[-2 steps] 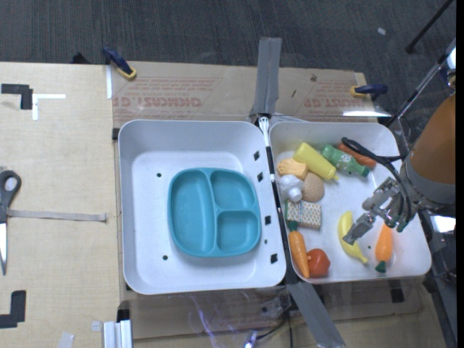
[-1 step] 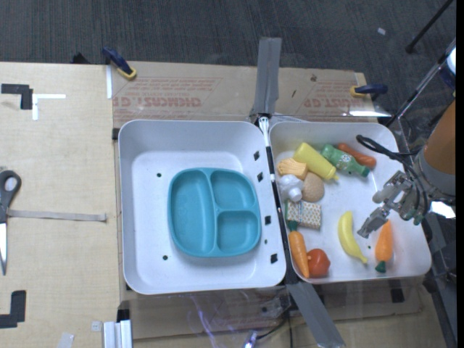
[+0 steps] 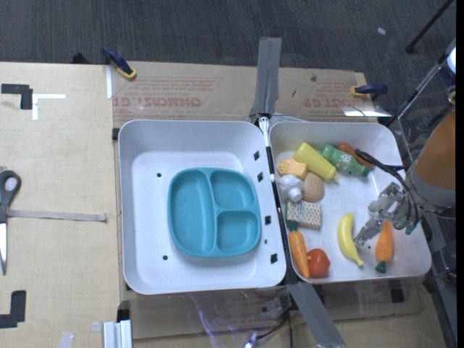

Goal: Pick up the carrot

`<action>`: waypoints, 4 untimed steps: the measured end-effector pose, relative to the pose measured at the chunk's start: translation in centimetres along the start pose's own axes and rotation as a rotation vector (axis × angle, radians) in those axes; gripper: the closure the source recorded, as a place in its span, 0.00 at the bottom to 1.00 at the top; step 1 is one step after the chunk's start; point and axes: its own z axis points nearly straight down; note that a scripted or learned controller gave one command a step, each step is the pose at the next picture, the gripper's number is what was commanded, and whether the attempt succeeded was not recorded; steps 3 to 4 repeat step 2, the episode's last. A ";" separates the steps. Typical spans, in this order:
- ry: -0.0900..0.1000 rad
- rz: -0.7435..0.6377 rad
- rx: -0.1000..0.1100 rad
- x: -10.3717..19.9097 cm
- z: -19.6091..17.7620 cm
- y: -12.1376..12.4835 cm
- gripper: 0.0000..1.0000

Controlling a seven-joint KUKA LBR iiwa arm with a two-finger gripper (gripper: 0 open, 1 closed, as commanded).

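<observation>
An orange carrot (image 3: 384, 242) with a green stem end lies near the front right corner of the right bin (image 3: 406, 270). A second orange carrot-shaped piece (image 3: 298, 252) lies at the bin's front left, beside a red tomato (image 3: 318, 262). My gripper (image 3: 367, 223) hangs low over the bin between the yellow banana (image 3: 348, 239) and the right-hand carrot. Its fingers look spread, with nothing between them. The lower finger (image 3: 366, 230) sits just left of that carrot, close to it or touching it.
A yellow bottle (image 3: 315, 159), a green bottle (image 3: 345, 159), a cracker (image 3: 303, 214), a brown egg shape (image 3: 313, 188) and a white piece (image 3: 290, 187) crowd the bin's back left. The left bin (image 3: 138, 194) holds a teal divided plate (image 3: 215, 212). Scissors (image 3: 6, 194) lie far left.
</observation>
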 end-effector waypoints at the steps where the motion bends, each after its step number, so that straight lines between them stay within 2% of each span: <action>1: -0.004 -0.001 -0.002 -0.2 -1.0 0.1 1.00; 2: 0.000 0.335 0.000 5.4 -9.9 3.2 1.00; 4: 0.000 0.335 0.000 5.4 -9.9 3.2 1.00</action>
